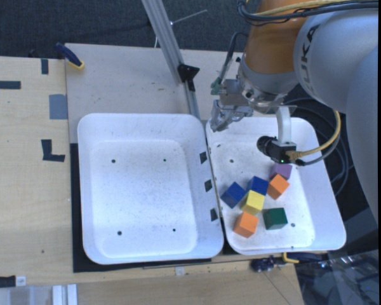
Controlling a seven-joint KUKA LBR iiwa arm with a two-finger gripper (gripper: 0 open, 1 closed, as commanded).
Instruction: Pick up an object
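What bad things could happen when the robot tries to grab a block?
The blocks sit packed together: the yellow block touches its neighbours, so closing fingers might bump two or knock one away. The gripper hangs near the right bin's far-left corner, well away from the pile, so a straight drop would likely catch nothing. The purple block is partly hidden.

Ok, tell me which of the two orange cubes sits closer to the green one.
The lower orange cube, beside the green cube; the other orange cube lies higher, under the purple one.

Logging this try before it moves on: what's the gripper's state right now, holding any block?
Gripper: above the right white bin's far-left corner, nothing between its fingers; open or shut cannot be told.
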